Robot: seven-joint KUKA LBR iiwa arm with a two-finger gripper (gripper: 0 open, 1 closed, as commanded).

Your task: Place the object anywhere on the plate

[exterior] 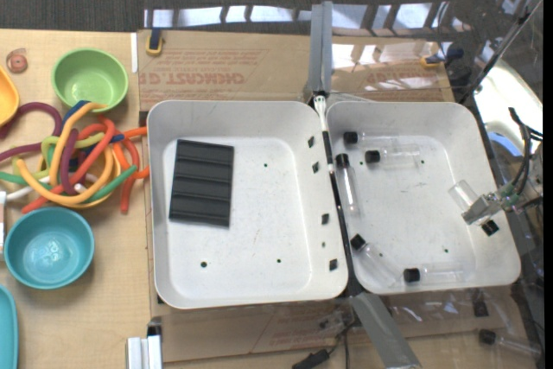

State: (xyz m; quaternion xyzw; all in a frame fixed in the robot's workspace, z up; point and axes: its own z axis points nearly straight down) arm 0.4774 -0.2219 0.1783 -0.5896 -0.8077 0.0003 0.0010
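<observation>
A black ribbed rectangular plate (202, 182) lies flat in the left part of the left white bin (251, 289). In the right white bin (449, 112) lie several clear tube-like pieces with black caps: one near the back left (384, 156), one at the front (413, 275), and one tilted against the right wall (477, 207). They are see-through and hard to make out against the white floor.
Left of the bins, on the wooden bench, stand a green bowl (90, 79), a teal bowl (48, 246) and a tangle of coloured cords (82, 160). Cardboard (225, 69) lies behind the bins. Cables and a frame (518, 177) crowd the right side.
</observation>
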